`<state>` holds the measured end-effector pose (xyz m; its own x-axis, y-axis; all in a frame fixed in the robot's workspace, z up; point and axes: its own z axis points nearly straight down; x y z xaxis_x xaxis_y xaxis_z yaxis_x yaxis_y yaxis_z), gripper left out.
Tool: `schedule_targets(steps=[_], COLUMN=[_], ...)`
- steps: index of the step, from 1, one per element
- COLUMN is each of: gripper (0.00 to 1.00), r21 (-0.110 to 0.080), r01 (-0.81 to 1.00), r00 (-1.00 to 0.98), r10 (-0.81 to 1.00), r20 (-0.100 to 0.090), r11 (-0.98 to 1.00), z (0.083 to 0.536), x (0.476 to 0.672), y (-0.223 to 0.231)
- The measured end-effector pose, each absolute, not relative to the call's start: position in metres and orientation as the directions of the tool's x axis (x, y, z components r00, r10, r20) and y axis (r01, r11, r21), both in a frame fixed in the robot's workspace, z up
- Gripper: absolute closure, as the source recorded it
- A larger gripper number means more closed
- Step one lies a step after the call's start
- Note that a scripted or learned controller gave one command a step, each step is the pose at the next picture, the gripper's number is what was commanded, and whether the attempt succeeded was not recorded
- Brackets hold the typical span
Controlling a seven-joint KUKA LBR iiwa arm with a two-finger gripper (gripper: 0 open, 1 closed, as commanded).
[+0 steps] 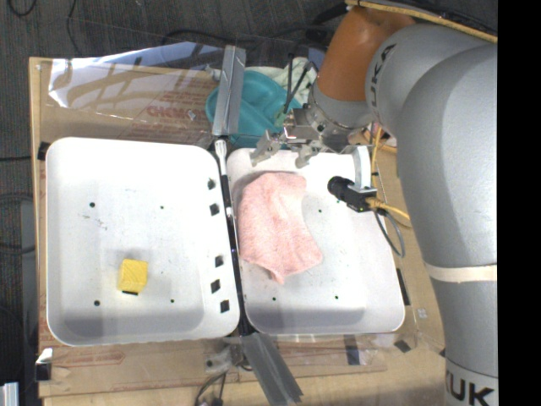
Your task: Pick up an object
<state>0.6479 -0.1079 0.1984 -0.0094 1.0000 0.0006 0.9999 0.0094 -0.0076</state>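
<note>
Two shallow white bins sit side by side on the worktop. In the left bin [127, 167] a small yellow block [133, 276] lies near the front edge, toward the front left corner, well apart from everything else. In the right bin [355, 286] a pink cloth [275, 222] lies crumpled along the left wall, reaching from near the far edge to about the middle of the bin. The grey arm [439, 142] comes in over the worktop's right side, its orange band [355, 49] above the far edge of the right bin. The tool [283, 149] hangs at the far edge of the right bin, just above the far end of the pink cloth; whether it touches the cloth, and whether its two parts stand apart or together, I cannot tell. A teal cloth [254, 104] lies beyond the bins at the worktop's far edge, beside the tool, partly behind a clear plastic sheet [135, 87] that covers the far left of the worktop
</note>
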Motion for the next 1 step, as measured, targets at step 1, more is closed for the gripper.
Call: schedule_targets(steps=[1], gripper=[0.00], r21=[-0.006], r01=[0.980], r00=[-0.200], r10=[0.980], r20=[0.001], r11=[0.200], z=[0.1029], x=[0.6525], y=[-0.1201])
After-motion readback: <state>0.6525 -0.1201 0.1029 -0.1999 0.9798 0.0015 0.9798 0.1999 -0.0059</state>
